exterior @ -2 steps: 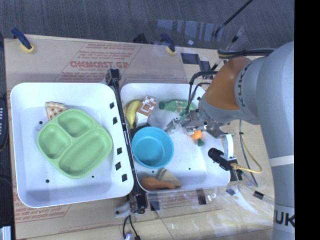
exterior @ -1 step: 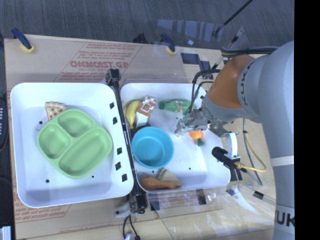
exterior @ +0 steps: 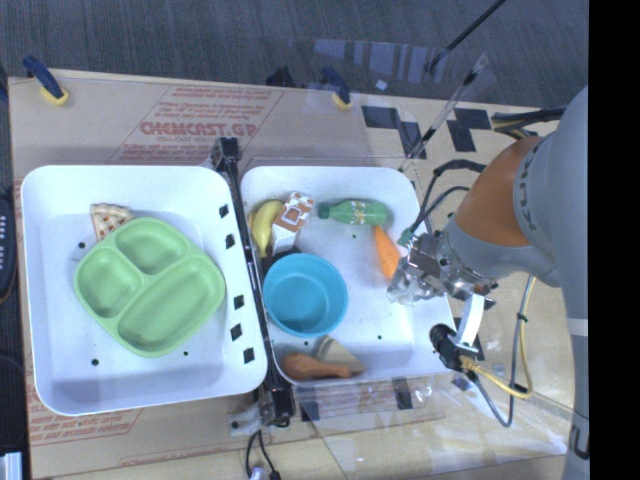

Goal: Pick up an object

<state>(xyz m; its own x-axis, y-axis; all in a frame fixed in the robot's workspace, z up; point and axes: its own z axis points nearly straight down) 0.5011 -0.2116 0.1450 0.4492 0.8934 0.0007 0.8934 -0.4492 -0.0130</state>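
1. The carrot [exterior: 387, 252] lies in the right bin [exterior: 372, 178], near its right wall, slanting with one end up toward the green bottle [exterior: 353, 211]
2. My gripper [exterior: 408, 278] sits just beside the carrot's lower end, low over the bin's right side; I cannot tell from this angle how it is set, and I see nothing in its grasp
3. My arm [exterior: 510, 218], grey with its orange band, comes in from the right above the bin's edge, cables trailing below it
4. The green bottle lies on its side near the back wall of the right bin, just above the carrot
5. A banana [exterior: 263, 226] and a small brown and white box [exterior: 294, 212] lie at the back left of that bin, close together
6. A blue bowl [exterior: 304, 293] stands upright in the middle of the right bin
7. A brown, bread-like piece [exterior: 318, 368] lies near the front wall, below the bowl
8. In the left bin [exterior: 50, 268] a green divided plate [exterior: 150, 284] rests, with a waffle [exterior: 109, 217] just beside its upper left edge
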